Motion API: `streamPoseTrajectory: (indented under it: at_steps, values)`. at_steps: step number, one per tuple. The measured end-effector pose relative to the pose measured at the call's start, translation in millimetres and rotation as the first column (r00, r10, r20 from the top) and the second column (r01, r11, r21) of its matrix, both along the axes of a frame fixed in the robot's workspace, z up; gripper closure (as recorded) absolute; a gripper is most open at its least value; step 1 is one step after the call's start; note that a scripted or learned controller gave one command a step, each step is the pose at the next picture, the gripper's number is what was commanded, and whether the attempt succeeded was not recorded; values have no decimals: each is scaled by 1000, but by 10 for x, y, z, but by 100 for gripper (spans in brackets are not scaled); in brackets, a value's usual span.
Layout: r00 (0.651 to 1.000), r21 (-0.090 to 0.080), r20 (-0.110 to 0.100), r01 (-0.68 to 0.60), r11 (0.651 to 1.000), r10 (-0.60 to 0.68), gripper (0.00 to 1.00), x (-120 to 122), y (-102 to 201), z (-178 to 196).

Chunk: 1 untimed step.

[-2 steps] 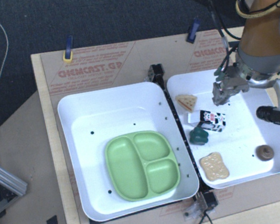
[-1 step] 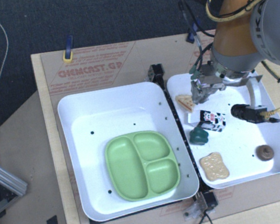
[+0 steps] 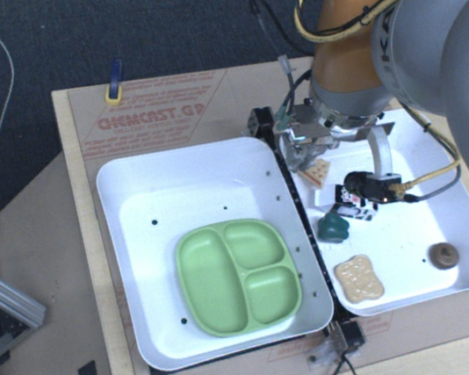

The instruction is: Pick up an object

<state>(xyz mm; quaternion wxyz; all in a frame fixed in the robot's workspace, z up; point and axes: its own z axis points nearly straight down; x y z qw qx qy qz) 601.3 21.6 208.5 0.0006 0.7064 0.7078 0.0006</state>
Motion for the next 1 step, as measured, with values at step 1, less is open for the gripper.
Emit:
streamPoseTrajectory:
  at_steps: [1]
  values:
    - [1000,2,3,-4,1000,4,100,281,488,126]
